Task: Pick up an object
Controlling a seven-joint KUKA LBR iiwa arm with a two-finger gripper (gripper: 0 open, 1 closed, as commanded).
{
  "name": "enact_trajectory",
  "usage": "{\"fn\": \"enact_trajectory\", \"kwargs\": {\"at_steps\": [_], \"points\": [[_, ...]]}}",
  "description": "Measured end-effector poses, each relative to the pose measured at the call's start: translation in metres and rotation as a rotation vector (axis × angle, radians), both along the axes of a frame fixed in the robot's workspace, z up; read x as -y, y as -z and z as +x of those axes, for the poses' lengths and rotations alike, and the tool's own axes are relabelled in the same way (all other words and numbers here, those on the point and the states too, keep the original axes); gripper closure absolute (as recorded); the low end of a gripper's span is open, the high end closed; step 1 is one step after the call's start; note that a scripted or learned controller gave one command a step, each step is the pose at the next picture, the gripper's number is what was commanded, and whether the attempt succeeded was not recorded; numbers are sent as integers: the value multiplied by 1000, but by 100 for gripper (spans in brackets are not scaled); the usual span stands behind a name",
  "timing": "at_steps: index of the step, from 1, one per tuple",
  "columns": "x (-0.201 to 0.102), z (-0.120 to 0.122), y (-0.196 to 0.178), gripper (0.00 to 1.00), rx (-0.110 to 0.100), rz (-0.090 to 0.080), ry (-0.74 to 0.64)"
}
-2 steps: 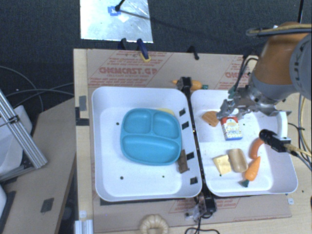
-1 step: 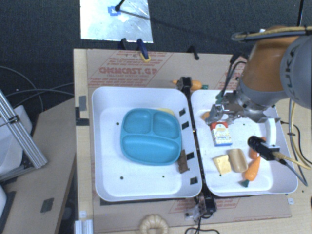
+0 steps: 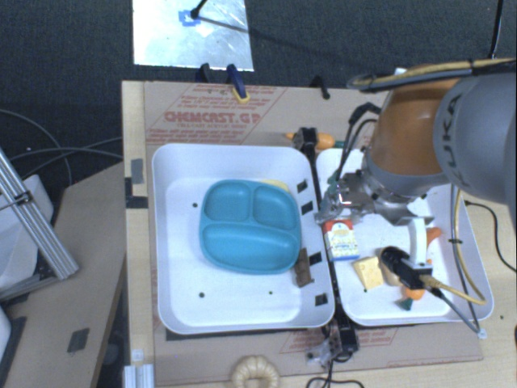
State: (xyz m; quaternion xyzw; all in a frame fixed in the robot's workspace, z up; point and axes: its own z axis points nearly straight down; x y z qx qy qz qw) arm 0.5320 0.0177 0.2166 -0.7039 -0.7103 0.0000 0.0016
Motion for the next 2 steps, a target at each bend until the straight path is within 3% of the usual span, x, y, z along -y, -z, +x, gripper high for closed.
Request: {"fn": "enact_trajectory", "kwargs": {"at_steps": [1, 2], "points": [[-51, -20, 5, 100, 1, 0, 0], [-74, -48, -14, 100, 1, 0, 1]]}}
